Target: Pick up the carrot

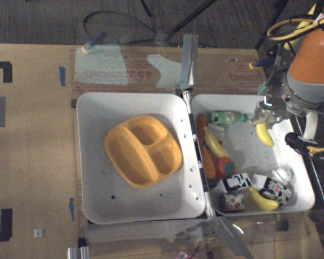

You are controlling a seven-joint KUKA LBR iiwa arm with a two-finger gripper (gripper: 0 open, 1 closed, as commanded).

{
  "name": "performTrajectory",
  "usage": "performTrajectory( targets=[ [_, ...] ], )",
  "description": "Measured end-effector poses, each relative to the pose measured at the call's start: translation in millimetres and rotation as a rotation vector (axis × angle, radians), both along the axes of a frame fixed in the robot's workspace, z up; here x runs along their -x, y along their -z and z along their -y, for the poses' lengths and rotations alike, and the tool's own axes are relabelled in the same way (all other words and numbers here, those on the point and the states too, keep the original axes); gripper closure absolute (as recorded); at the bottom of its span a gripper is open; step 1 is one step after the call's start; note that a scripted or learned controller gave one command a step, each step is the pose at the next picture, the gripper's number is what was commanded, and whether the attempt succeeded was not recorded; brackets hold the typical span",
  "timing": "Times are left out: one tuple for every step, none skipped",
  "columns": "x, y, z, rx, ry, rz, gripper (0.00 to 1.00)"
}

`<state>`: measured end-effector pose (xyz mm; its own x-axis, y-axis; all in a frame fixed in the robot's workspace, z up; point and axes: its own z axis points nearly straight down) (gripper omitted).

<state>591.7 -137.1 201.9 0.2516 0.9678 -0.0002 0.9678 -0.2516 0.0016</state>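
Note:
The carrot (208,164), a long orange piece, lies along the left wall of the right bin (299,198), partly under a yellow banana (216,145) and next to a red round fruit (225,167). My gripper (265,111) hangs over the far right part of the same bin, well to the right of the carrot. A second banana (264,134) sits directly below the gripper; whether it is touching the gripper is unclear.
The left bin (92,161) holds an orange divided plate (143,150). The right bin also holds a green bottle (227,117), a reddish-orange piece (201,122), a third banana (263,199) and small patterned boxes (237,182) near the front.

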Motion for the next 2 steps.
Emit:
performTrajectory(
  targets=[
    [-7,-43,-17,0.001,-0.073,0.001,1.0],
    [46,-53,-31,-0.001,-0.316,-0.003,1.0]
  ],
)
